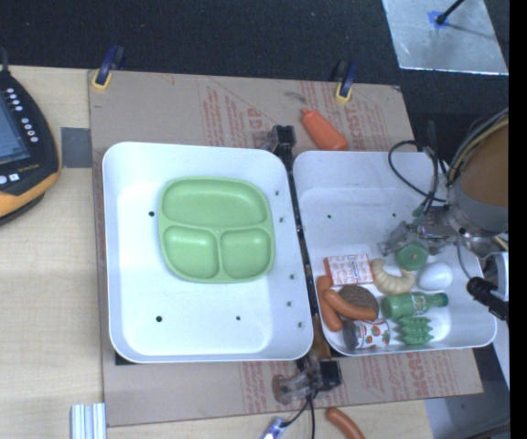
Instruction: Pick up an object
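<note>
The right white bin [355,186] holds a cluster of small items along its near side. Among them are a red-and-white packet [349,269], a brown sausage [356,298], an orange carrot [329,305], a beige curved pastry [394,279], a white egg [435,274], a green bottle [414,304], a leafy green piece [416,329] and a red-labelled can [366,336]. My gripper [414,241] hangs low over the right part of this bin, just above a round green object [411,256]. The grey arm [483,176] comes in from the right edge.
The left white bin [135,318] carries a green divided plate [216,229]. An orange carrot-like toy [323,131] lies on the cardboard behind the bins, and another orange toy [346,422] lies in front. A teach pendant [3,154] rests at far left. Black cables [419,167] loop over the right bin.
</note>
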You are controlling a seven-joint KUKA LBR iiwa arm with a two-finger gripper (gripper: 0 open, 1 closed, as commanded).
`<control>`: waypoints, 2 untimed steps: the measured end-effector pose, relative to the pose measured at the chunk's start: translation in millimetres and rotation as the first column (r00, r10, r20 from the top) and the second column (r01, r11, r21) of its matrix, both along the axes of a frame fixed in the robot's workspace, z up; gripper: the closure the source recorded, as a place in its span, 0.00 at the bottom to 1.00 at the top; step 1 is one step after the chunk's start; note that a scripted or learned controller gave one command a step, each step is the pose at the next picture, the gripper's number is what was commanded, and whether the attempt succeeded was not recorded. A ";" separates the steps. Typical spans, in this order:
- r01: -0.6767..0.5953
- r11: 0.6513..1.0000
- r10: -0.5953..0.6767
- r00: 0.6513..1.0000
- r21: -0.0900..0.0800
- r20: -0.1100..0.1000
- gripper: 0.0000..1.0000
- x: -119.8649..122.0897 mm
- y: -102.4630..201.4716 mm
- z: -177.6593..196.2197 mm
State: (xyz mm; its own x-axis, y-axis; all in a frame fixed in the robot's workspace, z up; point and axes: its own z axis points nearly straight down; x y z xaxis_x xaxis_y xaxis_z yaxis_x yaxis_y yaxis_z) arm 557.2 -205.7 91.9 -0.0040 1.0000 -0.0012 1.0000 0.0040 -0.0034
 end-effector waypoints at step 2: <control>-0.002 1.000 0.001 1.000 0.002 0.001 1.00 56.2 78.2 76.1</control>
State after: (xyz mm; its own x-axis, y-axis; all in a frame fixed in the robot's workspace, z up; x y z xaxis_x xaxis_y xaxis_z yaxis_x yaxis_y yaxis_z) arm 613.4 -127.5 168.0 -0.0055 1.0000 0.0006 1.0000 0.0055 -0.0024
